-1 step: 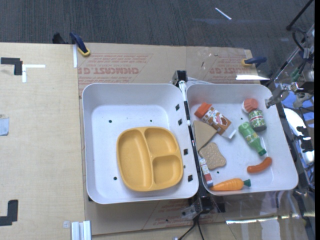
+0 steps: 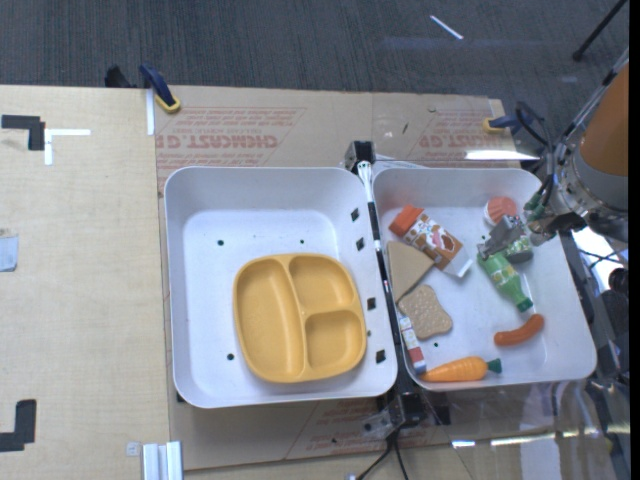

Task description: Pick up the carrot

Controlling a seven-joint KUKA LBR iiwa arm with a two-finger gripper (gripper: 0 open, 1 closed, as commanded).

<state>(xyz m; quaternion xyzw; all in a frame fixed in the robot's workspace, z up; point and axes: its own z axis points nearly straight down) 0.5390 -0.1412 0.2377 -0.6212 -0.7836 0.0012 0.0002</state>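
The carrot (image 2: pixel 458 370), orange with a green stub at its right end, lies flat against the front wall of the right bin (image 2: pixel 560 368). My gripper (image 2: pixel 508 238) hangs over the bin's right half, well behind the carrot and just above the top end of a green bottle (image 2: pixel 508 282). Nothing of the carrot is near the gripper. The arm reaches in from the right edge.
In the right bin also lie a sausage (image 2: pixel 518 332), a bread slice (image 2: pixel 428 312), an orange-and-white carton (image 2: pixel 430 238), a tan flat piece (image 2: pixel 404 266) and a pinkish round item (image 2: pixel 502 209). A yellow divided plate (image 2: pixel 300 316) sits in the left bin (image 2: pixel 200 268).
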